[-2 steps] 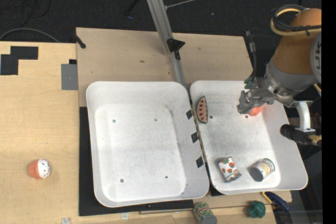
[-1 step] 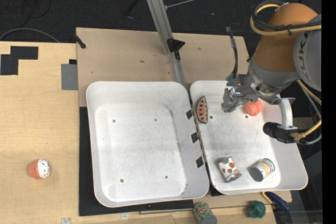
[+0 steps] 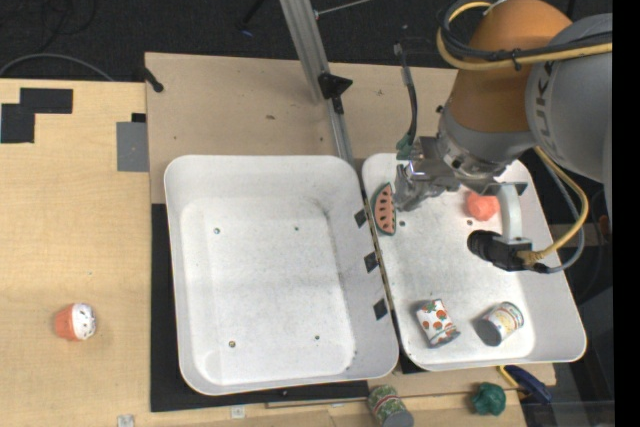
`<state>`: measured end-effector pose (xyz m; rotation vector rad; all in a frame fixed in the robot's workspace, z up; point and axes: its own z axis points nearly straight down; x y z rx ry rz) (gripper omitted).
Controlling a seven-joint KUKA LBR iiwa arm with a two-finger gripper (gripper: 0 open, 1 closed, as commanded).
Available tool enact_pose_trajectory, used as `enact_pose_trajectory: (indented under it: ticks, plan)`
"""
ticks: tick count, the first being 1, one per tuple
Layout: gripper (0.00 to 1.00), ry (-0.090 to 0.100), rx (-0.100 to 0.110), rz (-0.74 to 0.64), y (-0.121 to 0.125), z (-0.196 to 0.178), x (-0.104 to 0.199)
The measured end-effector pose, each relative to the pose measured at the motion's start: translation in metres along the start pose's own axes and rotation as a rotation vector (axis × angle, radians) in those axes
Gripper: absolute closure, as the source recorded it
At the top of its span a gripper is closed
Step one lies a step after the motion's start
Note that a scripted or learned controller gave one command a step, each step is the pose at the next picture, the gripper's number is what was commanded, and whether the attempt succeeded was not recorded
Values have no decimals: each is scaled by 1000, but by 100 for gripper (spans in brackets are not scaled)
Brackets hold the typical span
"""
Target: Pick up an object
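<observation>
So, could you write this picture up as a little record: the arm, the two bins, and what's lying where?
arm: grey and orange, reaching in from the right
gripper: low over the right bin's left side, close to the watermelon slice
right bin: watermelon slice, pink lump, spotted box, tin can
left bin: white, right next to the right bin
outside the bins: orange-white ball on the bench at far left; green lump at the front

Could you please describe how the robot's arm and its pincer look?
The arm is thick, rounded and grey, with a glossy orange band above the wrist and dark lettering on its grey shell. Black cables loop over the orange part. The pincer is small, metallic and grey.
</observation>
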<state>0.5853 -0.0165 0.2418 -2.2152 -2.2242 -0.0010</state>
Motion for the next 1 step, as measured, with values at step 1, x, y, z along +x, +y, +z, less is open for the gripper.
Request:
enact_pose_trajectory:
  ticks: [1]
  plan:
    - [100, 0, 4, 1, 1, 14, 53]
